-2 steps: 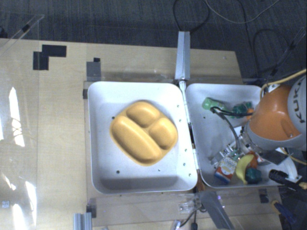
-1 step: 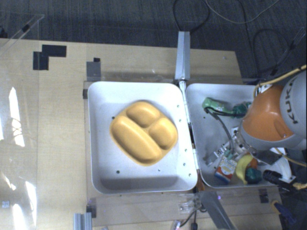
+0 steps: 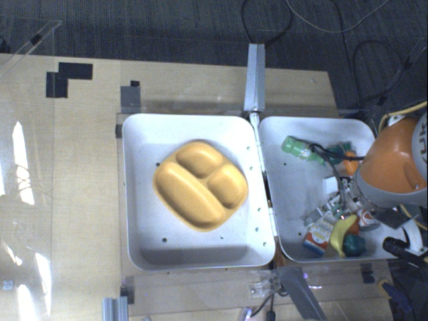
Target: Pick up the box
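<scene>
Approach stage, in our judgement: we see the gripper (image 3: 338, 206) low over the clutter in the right bin (image 3: 294, 199), near that bin's front right corner. We cannot tell its state. The box (image 3: 314, 239), as we read it, lies against the front wall beside a yellow banana-shaped item (image 3: 340, 233). Next we need a clean descent centred on the box, clear of its neighbours.

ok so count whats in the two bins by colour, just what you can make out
yellow-tan: 1, the big lumpy tray in the left bin
green: 1, the bottle in the right bin
yellow: 1, the banana
teal: 1, a small lump
total: 4 clear; the rest of the pile under the arm is too jumbled to count
</scene>
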Robot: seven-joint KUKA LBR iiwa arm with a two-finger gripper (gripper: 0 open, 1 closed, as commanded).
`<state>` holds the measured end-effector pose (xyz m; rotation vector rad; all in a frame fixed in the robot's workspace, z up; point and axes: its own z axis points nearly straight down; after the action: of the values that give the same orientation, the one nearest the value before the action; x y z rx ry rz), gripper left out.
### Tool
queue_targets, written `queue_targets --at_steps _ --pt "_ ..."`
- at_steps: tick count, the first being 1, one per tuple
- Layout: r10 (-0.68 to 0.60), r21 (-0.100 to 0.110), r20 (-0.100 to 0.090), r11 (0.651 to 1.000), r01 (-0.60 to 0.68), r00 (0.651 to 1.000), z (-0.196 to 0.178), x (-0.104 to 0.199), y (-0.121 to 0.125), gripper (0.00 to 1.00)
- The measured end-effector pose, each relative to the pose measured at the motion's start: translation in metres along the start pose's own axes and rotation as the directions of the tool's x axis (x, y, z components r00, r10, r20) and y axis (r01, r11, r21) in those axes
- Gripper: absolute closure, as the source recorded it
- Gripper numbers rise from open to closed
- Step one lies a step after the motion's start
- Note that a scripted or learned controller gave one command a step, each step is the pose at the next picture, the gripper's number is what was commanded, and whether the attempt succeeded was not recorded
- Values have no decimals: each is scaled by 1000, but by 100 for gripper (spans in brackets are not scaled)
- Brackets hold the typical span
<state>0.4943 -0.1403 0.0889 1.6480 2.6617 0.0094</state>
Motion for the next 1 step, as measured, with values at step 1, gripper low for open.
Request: queue_targets --at_steps 1 --pt "-74 -1 5 997 74 997 -1 33 13 0"
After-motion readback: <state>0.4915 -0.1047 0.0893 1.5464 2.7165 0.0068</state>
